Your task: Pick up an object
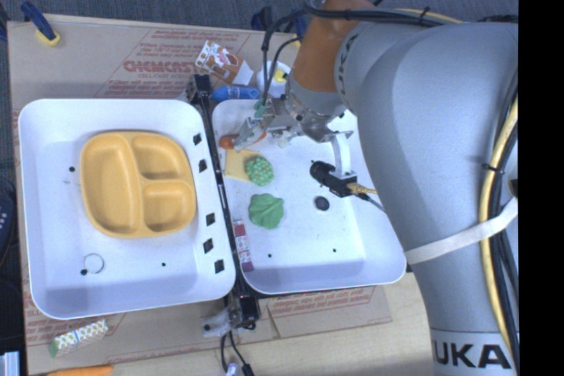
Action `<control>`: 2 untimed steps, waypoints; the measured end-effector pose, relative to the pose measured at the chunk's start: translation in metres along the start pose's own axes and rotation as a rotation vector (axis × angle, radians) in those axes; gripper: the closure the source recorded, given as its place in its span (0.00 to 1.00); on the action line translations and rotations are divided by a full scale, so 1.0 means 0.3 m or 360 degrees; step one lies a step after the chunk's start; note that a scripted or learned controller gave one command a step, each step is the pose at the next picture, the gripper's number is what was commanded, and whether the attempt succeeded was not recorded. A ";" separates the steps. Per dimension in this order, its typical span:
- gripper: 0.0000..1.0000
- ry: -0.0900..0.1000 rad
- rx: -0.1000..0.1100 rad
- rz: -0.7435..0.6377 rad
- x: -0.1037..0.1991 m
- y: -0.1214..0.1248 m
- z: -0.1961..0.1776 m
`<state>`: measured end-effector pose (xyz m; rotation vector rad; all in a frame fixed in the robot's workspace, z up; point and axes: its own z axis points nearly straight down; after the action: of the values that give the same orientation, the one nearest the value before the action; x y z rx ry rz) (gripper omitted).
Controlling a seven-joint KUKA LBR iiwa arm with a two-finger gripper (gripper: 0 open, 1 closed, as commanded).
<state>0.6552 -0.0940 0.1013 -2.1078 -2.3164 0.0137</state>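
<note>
inside the right bin [352, 264], green leaf [265, 211] and grapes [258, 170]; gripper [251, 132] finger state unclear.

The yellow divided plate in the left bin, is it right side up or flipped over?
Right side up. The yellow plate lies flat on the floor of the left bin with its three compartments facing up, rims raised around each hollow.
</note>
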 end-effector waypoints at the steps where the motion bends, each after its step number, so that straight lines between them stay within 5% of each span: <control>1: 0.00 0.0000 0.0000 0.0000 0.000 0.000 0.000; 2: 0.00 -0.0001 -0.0013 -0.0004 0.012 -0.158 0.036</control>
<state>0.6077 -0.0950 0.0911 -2.1091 -2.3232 0.0046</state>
